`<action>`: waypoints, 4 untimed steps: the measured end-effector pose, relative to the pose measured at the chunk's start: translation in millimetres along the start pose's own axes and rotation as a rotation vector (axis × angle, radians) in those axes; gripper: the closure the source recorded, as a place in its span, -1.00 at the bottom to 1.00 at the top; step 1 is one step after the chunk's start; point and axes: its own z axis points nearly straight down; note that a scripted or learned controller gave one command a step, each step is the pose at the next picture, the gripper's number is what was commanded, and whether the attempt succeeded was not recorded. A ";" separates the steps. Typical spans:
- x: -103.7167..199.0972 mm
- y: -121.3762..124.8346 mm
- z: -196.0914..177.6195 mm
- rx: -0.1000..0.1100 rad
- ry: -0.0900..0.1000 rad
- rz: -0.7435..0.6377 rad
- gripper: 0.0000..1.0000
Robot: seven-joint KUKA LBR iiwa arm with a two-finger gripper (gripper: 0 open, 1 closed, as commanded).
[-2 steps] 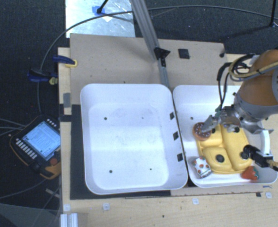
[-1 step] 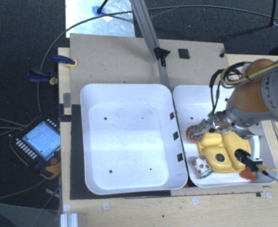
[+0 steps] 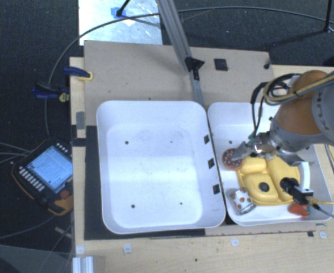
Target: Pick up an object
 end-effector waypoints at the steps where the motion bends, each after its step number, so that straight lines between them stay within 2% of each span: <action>1: 0.6 4.6 -15.5 -0.011 0.002 -0.001 1.00; 2: 2.7 6.6 -58.8 0.020 -0.001 -0.004 1.00; 4: 0.0 16.4 -147.6 0.019 -0.001 -0.004 1.00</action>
